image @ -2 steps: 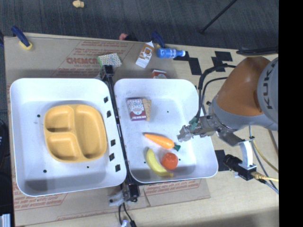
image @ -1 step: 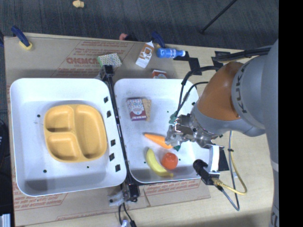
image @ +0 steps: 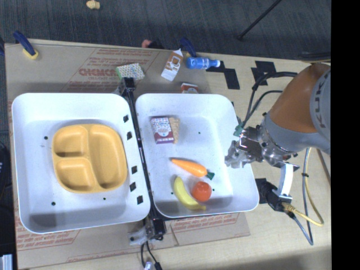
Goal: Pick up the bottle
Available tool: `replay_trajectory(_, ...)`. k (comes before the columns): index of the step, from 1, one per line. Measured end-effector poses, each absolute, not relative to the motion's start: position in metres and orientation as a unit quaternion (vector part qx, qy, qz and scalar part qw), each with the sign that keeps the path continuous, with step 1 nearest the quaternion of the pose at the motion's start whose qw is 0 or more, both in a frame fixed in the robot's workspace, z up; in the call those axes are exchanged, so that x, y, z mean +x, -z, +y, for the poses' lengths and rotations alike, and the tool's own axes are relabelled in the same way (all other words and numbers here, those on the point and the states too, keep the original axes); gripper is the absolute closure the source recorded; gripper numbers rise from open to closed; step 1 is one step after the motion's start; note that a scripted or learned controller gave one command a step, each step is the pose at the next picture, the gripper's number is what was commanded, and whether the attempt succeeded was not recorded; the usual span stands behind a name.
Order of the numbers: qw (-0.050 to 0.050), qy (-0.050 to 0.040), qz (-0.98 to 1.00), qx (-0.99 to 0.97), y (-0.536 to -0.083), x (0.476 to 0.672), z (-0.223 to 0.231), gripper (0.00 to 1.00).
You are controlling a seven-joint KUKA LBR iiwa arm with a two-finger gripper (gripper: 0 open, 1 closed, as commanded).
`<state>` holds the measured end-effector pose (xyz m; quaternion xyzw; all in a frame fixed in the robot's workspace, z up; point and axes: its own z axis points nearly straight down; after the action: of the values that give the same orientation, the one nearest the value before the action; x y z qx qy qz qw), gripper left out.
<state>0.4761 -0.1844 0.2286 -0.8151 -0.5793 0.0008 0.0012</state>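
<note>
Gripper (image: 235, 155) poised at the right bin's (image: 225, 108) right rim; whether it is spread or pressed together cannot be told. Blue bottle (image: 201, 63) lying on the cardboard beyond the bins. Carrot (image: 189, 167), banana (image: 184, 195), tomato (image: 202, 191) and box (image: 162, 130) inside.

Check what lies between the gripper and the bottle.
In the camera view, the stretch from the gripper up to the bottle crosses the right bin's rim and bare cardboard with black tape marks; no object lies between.

Slanted overhead view of both bins (image: 22, 151)
</note>
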Motion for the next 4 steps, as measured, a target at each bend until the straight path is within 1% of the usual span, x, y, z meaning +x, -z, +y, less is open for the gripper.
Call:
replay_trajectory(1,0.002,-0.0012,-0.412,-0.911,-0.228,0.476,-0.197,1.00)
replay_trajectory(2,0.002,-0.0013,-0.266,-0.964,-0.237,0.476,-0.196,1.00)
replay_trajectory(3,0.002,-0.0017,-0.116,-0.993,-0.223,0.476,-0.210,1.00)
replay_trajectory(4,0.004,-0.0024,-0.104,-0.995,-0.219,0.476,-0.210,1.00)
